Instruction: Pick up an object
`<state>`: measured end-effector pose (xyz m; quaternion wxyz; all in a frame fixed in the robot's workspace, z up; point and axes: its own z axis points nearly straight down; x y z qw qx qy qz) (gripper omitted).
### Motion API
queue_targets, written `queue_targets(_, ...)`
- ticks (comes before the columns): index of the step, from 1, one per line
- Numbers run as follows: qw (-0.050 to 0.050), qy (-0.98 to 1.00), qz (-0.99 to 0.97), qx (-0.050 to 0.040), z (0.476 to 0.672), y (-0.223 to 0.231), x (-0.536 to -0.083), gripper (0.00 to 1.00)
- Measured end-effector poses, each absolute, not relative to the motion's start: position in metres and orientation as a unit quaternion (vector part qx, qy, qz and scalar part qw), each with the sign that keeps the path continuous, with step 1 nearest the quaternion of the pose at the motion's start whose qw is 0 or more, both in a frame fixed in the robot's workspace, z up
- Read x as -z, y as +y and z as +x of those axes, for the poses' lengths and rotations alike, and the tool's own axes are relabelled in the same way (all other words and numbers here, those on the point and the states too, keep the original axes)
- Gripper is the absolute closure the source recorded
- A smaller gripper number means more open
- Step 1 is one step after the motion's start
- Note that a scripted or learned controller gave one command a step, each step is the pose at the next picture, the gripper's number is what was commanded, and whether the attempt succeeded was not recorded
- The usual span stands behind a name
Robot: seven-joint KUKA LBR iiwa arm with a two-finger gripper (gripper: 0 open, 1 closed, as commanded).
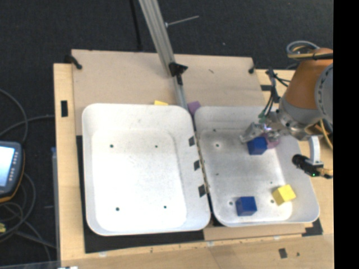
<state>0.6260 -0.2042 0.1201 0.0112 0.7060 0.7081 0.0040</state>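
Observation:
My gripper [259, 136] hangs over the upper middle of the right bin [224, 167], at the end of the grey and orange arm coming in from the right. A blue cube [257, 146] sits directly beneath it, touching or almost touching it, and I cannot tell whether it is gripped. A small purple piece [274, 141] shows just to the right of that cube. A second blue cube [245, 205] and a yellow cube [284, 194] lie near the right bin's front edge.
The left bin [140, 167] stands beside the right one. A slanted metal post [160, 32] rises behind the bins. A yellow piece [161, 102] and a purple piece [194, 106] lie at the bins' back rims.

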Motion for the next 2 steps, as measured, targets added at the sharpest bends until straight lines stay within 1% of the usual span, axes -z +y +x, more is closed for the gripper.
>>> queue_targets(1, 0.015, 0.707, 0.707, -0.0058, 0.6268, -0.2055, -0.1324, 1.00)
queue_targets(2, 0.012, 0.708, 0.706, -0.0054, 0.6279, -0.2054, -0.1265, 1.00)
